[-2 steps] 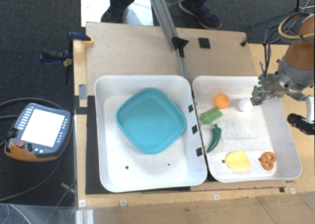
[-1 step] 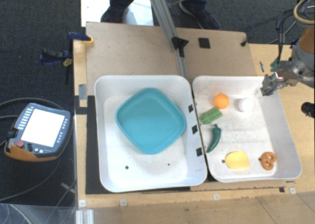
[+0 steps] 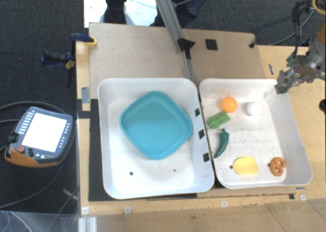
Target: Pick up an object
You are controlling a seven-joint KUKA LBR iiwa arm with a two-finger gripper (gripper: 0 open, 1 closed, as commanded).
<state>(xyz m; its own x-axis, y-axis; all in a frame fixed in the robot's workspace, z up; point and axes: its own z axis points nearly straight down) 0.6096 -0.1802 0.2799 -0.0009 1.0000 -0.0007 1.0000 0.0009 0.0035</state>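
In the right bin, a pretzel lies at five o'clock, a yellow fruit beside it, green pepper and orange ball beyond. The gripper hovers at one o'clock, grip state unclear.

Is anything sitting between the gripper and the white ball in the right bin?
Nothing visible is in the way. The gripper is at the upper right rim of the right bin, and the white ball lies to its lower left with bare bin floor between them. The orange ball sits beyond the white one, farther from the gripper.
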